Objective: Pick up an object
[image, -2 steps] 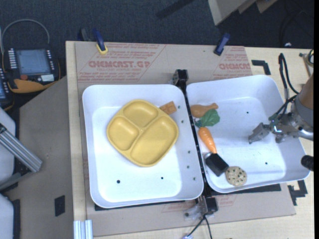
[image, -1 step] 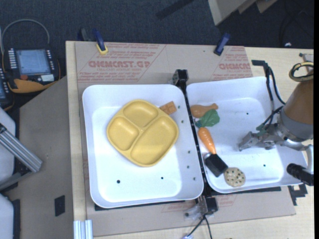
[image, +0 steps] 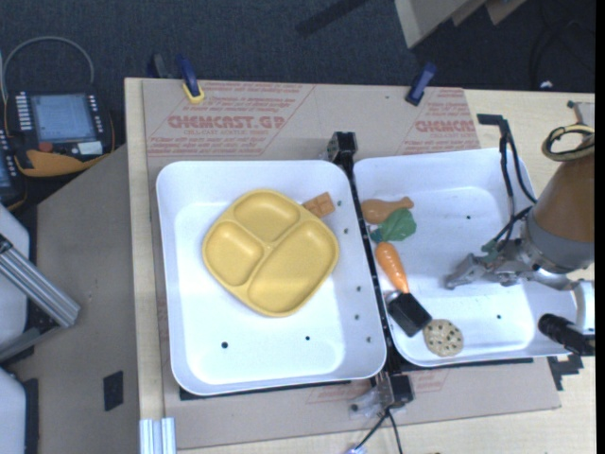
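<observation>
Toy carrot [image: 392, 267]: orange, with a green leafy top [image: 396, 225] at its far end, lying along the left side of the right bin [image: 473, 189].
Drumstick-shaped toy [image: 387, 207]: tan-orange, just beyond the leafy top, touching it.
Black block [image: 408, 314]: just nearer than the carrot's tip.
Cookie [image: 442, 338]: round, speckled, at the right bin's near edge, just beside the black block.
Gripper [image: 459, 275]: low over the middle of the right bin, pointing left, well apart from the carrot; nothing between its fingers; released or clenched, I cannot tell.
Arm [image: 567, 211]: grey with orange band, at the right.
Left bin [image: 189, 282]: holds a yellow divided plate [image: 270, 251]; a small brown block [image: 319, 204] touches its far right edge.
</observation>
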Robot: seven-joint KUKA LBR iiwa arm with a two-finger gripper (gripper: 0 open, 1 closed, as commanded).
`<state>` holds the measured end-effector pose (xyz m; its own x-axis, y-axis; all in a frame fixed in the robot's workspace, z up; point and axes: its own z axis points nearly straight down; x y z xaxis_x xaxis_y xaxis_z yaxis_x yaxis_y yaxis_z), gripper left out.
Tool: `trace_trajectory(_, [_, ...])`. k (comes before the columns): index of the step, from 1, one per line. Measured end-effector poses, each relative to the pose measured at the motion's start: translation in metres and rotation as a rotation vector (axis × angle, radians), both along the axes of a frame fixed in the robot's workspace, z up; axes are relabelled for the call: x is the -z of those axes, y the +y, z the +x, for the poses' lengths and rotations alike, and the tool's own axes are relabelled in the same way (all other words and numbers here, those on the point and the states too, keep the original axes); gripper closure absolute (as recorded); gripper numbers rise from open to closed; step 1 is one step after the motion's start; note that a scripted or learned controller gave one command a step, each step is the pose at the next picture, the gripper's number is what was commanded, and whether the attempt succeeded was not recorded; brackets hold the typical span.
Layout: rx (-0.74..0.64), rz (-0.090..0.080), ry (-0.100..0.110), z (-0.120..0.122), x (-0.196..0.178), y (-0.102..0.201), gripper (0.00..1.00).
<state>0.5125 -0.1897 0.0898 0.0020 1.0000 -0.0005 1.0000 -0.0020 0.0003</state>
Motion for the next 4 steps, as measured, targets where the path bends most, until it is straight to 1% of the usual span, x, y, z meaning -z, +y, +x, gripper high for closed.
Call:
trace_trajectory(1, [-0.004, 0.004, -0.014, 0.006, -0.016, 0.003, 1.0])
trace_trajectory(2, [-0.004, -0.003, -0.007, 0.005, -0.076, 0.011, 1.0])
trace_trajectory(3, [-0.005, -0.003, -0.008, 0.011, -0.133, 0.02, 1.0])
trace_trajectory(4, [-0.004, -0.002, -0.006, 0.012, -0.163, 0.02, 1.0])
